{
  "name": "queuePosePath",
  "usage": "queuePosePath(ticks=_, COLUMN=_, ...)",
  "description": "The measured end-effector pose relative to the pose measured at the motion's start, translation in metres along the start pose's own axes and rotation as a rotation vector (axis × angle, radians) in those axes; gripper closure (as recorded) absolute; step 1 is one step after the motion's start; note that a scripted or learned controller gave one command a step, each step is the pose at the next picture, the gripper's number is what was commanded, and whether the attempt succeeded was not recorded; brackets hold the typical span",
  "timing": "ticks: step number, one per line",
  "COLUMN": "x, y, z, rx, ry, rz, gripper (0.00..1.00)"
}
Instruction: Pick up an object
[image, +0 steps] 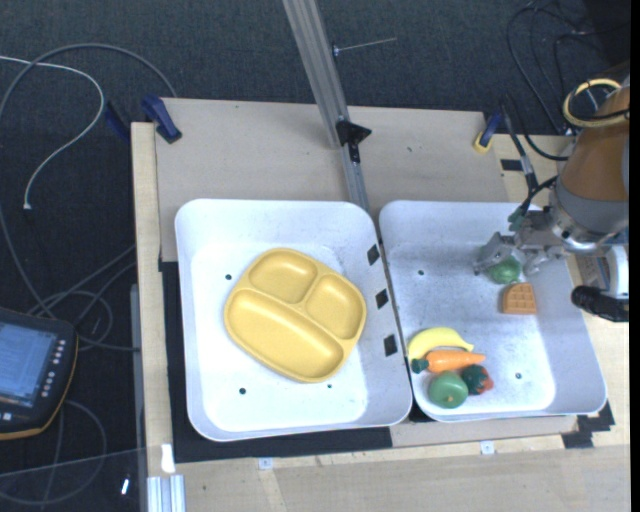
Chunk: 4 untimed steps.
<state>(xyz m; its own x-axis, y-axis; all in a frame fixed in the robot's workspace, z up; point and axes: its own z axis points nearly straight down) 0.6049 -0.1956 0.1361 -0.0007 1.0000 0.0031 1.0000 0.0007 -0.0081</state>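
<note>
My gripper (512, 258) hangs low over the upper middle of the right bin (560, 395), reaching in from the right. It is open, with its grey fingers (489, 256) spread to either side of a small round green object (505, 271) lying on the bin floor. Just below and to the right of it lies a brown waffle-like square (518, 298). In the bin's lower left corner, a yellow banana (438, 342), an orange carrot (455, 360), a green ball-shaped fruit (447, 391) and a small red piece (478, 378) sit bunched together.
The left bin (205, 400) holds a yellow divided plate (295, 313). A metal pole (330, 90) slants down from the top to the gap between the bins. Black cables (535, 165) run along the bench near the arm.
</note>
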Motion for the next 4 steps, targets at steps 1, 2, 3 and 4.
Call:
queuePosePath(ticks=1, x=0.001, y=0.000, z=0.046, rx=-0.002, ry=-0.001, rz=0.000, gripper=0.00)
queuePosePath(ticks=2, x=0.001, y=0.002, z=0.032, rx=-0.009, ry=-0.002, rz=-0.001, gripper=1.00)
queuePosePath(ticks=3, x=0.006, y=0.010, z=-0.017, rx=-0.015, ry=-0.005, rz=-0.002, gripper=1.00)
queuePosePath(ticks=4, x=0.007, y=0.011, z=-0.083, rx=-0.017, ry=-0.006, rz=-0.002, gripper=1.00)
